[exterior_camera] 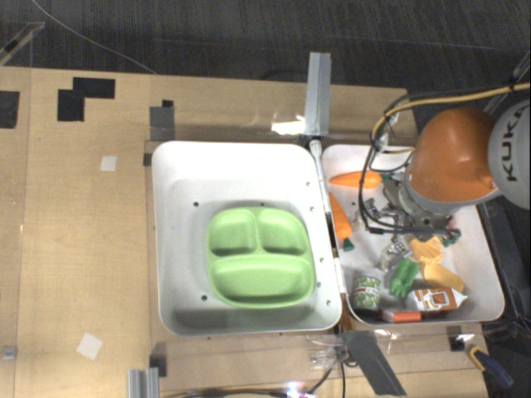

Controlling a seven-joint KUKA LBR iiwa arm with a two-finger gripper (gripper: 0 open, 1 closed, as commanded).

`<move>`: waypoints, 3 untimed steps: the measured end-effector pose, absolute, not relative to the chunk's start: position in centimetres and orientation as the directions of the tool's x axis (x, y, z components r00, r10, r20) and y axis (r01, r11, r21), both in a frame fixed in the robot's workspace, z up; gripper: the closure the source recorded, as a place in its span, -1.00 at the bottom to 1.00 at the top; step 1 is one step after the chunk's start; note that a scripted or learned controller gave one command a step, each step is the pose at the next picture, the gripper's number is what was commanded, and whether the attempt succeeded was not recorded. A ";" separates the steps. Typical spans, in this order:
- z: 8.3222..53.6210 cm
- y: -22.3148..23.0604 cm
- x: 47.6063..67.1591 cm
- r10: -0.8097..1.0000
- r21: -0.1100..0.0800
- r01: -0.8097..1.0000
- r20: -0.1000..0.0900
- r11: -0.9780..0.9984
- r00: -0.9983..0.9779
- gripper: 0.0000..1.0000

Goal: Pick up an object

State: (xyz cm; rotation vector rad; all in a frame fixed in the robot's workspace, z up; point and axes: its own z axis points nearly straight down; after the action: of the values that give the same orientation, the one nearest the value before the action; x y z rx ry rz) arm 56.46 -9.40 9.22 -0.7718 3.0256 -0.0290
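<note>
The right bin (489,259) holds several small items. An orange carrot-like piece (350,180) lies at its back left, and a second orange stick (339,218) lies along its left wall. Toward the front are a green toy (402,276), a small green-labelled can (367,292), a brown and white carton (437,299) and a yellow piece (431,251). The arm's orange band (450,156) hangs over the middle of this bin. Below it, my gripper (405,240) is low, just above the green toy and beside the yellow piece. The wrist and cables hide most of it.
The left bin (178,222) holds a green divided plate (260,254) at its centre. A metal post (318,94) stands behind the wall between the bins. The bare wooden bench (75,247) stretches to the left.
</note>
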 end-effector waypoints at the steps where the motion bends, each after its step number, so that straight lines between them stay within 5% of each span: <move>1: 10.6 -8.9 56.9 -0.480 -0.024 -0.480 -0.031 0.877 -0.877 1.00; 2: 15.0 -14.7 64.2 -0.708 -0.011 -0.708 -0.010 0.707 -0.706 1.00; 3: 20.9 -8.1 67.1 -0.731 -0.011 -0.731 -0.014 0.682 -0.682 1.00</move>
State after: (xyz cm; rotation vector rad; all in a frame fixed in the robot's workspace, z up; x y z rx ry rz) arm 67.14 -8.11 20.89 -1.2453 2.8652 -0.0065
